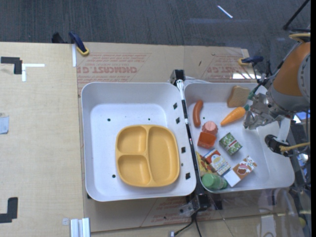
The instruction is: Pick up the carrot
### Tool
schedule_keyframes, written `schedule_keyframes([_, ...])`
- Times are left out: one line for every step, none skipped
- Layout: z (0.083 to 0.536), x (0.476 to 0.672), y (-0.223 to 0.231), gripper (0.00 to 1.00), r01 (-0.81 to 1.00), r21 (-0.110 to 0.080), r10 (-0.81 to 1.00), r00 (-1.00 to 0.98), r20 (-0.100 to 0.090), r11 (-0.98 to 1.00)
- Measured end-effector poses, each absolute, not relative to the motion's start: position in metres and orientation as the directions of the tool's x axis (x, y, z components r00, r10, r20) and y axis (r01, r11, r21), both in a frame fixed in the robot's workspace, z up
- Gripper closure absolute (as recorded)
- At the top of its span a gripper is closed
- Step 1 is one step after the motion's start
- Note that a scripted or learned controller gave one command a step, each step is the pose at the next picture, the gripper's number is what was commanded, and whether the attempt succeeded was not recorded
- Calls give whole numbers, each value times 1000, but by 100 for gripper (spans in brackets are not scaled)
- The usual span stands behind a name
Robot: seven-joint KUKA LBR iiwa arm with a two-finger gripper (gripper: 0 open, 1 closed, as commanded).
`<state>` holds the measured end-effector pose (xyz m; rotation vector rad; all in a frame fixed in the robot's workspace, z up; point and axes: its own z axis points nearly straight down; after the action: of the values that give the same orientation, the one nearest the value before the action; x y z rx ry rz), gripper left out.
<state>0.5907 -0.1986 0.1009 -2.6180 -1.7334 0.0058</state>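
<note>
Lay nearest the lens at the right bin's [276, 179] front edge: green lid [214, 182]. Rested unlifted at the back, near bread slice [239, 96]: carrot [233, 115]. Hovered just beside its thick end: gripper [253, 116], opening impossible to judge. Grasp and lift not yet done.

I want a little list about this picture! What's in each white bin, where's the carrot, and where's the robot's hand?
left bin: a yellow plate with three sections
right bin: carrot, hot dog, slice of bread, red bottle, green box, other small food boxes, green round thing
carrot: lying near the far side of the right bin, just below the bread
gripper: just right of the carrot's thick end, low over the bin
holding anything: nothing seen between its fingers
carrot picked up: not yet
</note>
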Motion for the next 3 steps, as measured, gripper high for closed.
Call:
schedule_keyframes([101, 591, -198, 0, 921, -4, 921, 390, -2, -390])
schedule_keyframes([91, 623, -200, 0, 814, -12, 814, 581, 4, -581])
schedule_keyframes([89, 636, -203, 0, 794, -58, 796, 605, -10, -605])
